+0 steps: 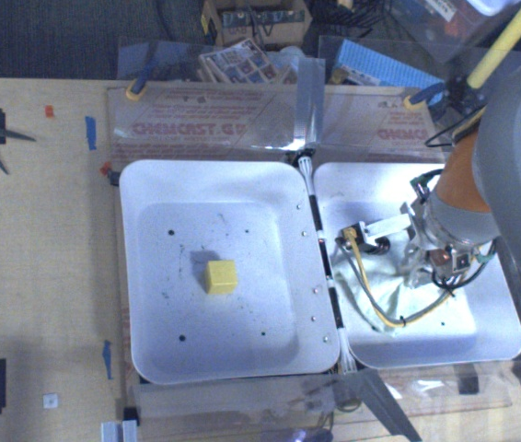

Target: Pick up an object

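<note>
Yellow and small, a block [222, 277] sits alone near the middle of the left bin [150, 191], flat on the white floor, well apart from every wall. I judge that placement leaves room to approach it from above. My arm [463, 191] reaches in from the right and bends down over the right bin [491, 334], wrist low above its floor, cables looping beneath it. The gripper [417, 270] hangs there, near the divider yet well apart from the block. I cannot tell its state or whether it holds anything.
</note>
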Robot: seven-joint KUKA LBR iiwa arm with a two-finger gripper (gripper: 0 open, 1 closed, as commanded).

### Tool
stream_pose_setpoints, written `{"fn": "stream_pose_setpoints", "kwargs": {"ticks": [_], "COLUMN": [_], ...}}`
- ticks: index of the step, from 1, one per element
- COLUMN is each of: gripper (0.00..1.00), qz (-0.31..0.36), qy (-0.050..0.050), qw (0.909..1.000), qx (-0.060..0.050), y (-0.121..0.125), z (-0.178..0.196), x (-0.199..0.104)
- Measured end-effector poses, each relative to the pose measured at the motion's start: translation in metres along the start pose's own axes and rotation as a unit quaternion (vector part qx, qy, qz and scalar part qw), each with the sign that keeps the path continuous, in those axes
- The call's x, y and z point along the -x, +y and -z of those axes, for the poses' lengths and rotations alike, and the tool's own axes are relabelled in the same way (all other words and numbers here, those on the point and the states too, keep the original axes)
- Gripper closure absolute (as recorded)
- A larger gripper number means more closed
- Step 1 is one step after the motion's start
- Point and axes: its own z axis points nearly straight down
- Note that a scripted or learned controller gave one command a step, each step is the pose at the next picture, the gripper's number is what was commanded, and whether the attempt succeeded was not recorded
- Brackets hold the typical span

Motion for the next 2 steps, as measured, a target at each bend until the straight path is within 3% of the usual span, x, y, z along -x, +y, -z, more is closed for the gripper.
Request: {"fn": "stream_pose_setpoints", "kwargs": {"ticks": [1, 2], "gripper": [1.0, 1.0], "qz": [-0.009, -0.016], "qy": [0.0, 0.009], "qw": [1.0, 0.9998], "qx": [0.0, -0.002], "y": [0.085, 0.105], "z": [0.017, -0.019], "x": [0.0, 0.042]}}
